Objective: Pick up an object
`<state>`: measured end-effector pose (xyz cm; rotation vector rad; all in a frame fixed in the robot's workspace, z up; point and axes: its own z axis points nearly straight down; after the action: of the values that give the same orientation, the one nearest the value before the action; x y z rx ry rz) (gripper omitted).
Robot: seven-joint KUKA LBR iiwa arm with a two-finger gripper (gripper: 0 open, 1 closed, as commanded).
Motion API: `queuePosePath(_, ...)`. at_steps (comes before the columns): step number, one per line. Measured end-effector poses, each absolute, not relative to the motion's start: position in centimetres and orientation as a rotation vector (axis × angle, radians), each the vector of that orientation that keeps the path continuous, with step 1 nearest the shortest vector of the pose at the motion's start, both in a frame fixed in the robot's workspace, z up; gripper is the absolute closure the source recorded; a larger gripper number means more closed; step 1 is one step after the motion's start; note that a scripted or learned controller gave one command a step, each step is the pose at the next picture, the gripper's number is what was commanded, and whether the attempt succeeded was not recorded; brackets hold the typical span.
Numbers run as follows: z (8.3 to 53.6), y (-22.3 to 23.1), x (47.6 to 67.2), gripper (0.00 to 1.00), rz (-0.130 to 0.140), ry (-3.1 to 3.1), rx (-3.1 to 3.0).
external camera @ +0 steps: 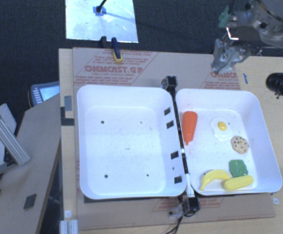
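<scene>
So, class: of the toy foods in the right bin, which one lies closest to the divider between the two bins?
The orange toy carrot; it lies lengthwise right beside the divider, while the other foods sit farther right.

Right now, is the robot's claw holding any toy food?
End effector: above the bench behind the right bin, no toy between its fingers; open or shut cannot be told.

right bin [258, 104] has all the stuff: orange carrot [189, 126] upper left, fried egg [221, 128], cookie [239, 144], green piece [237, 167], then banana [214, 178] and yellow corn [238, 182] by the front wall.
</scene>
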<state>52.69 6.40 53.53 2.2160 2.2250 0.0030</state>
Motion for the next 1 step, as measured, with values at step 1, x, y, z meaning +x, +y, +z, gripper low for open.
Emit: queuePosePath(1,53.53,6.82,51.45,1.00,0.003,2.225,2.216)
